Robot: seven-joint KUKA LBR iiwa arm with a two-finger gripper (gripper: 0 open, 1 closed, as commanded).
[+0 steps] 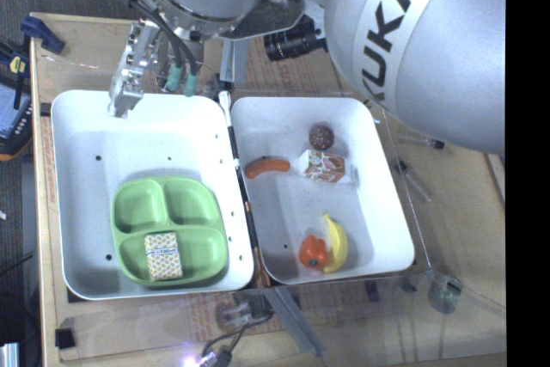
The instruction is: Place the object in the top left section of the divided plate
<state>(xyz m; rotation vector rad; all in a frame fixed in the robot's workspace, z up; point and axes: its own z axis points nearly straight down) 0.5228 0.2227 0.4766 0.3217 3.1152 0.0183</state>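
Above left bin's rim, gripper, nothing visibly held

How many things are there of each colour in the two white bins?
Green: 1, the plate
Orange: 2, the sausage and the round fruit
Yellow: 1, the banana
Brown: 1, the ball
Patterned packets: 2, one on the plate, one beside the ball
Total: 7

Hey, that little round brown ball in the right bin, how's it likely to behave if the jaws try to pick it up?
The brown ball looks round, so it will probably roll if nudged off-centre. It seems small against the right bin, so likely light. It sits close to the snack packet, which might get bumped during a grasp.
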